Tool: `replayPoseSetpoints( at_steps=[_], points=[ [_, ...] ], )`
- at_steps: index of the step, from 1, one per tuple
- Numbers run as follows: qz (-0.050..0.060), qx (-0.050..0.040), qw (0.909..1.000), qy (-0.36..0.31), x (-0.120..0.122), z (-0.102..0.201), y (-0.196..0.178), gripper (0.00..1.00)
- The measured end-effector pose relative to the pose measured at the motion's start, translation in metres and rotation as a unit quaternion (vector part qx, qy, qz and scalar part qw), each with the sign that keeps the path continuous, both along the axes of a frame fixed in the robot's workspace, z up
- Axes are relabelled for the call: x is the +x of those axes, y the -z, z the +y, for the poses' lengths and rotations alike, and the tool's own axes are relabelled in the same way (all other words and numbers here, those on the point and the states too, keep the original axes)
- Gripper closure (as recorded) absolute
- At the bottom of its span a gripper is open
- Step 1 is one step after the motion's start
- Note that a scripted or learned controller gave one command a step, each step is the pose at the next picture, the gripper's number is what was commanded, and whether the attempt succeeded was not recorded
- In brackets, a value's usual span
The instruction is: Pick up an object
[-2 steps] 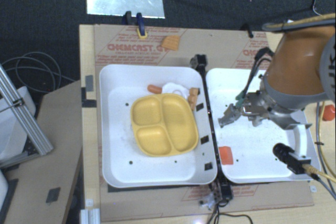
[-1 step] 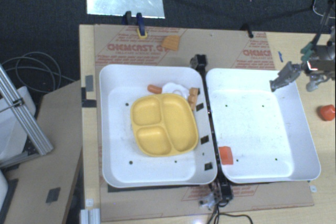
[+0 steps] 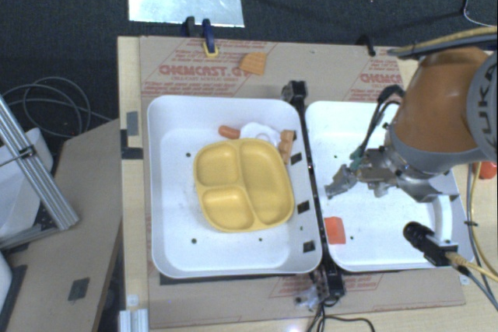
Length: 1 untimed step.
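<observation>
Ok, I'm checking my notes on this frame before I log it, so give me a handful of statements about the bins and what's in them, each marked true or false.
1. The yellow tray lies in the left bin. True.
2. The yellow tray has a single undivided hollow. False: ridges split it into three compartments.
3. An orange block lies in the right bin, near its left wall. True.
4. The gripper is above the left bin. False: it is over the right bin, above the orange block in the view.
5. A small orange sausage-shaped piece lies inside the yellow tray. False: it lies on the bin floor beyond the tray's far edge.
</observation>
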State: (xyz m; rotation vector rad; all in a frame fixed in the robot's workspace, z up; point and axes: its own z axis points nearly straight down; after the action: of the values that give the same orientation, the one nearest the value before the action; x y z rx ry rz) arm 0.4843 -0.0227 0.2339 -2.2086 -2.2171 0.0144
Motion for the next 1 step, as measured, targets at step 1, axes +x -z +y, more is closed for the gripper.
replayPoseSetpoints(
  at_steps=[1],
  points=[
    [-0.015,-0.0040,0.9999,0.005,0.0031,-0.0859,-0.1060,0.00]
  ],
)
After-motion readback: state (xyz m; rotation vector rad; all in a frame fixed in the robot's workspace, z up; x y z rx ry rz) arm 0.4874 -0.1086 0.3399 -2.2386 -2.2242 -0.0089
